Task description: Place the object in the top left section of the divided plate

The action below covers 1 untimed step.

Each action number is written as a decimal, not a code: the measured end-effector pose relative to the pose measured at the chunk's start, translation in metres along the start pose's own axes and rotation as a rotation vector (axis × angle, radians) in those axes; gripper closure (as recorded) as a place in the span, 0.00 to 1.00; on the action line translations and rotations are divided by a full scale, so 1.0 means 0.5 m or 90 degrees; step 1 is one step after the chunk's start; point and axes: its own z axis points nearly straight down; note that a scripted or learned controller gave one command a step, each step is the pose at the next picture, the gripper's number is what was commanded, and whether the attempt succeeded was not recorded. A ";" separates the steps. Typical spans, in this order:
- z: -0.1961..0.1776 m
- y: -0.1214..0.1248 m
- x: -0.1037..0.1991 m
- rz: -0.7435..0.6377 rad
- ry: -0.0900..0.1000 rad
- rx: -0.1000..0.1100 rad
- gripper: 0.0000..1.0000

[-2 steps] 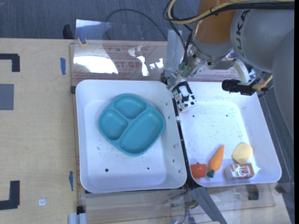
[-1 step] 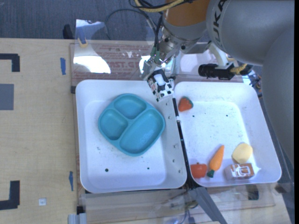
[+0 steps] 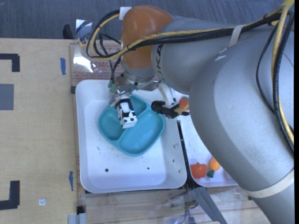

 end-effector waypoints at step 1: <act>0.016 -0.061 0.005 0.028 -0.002 -0.006 1.00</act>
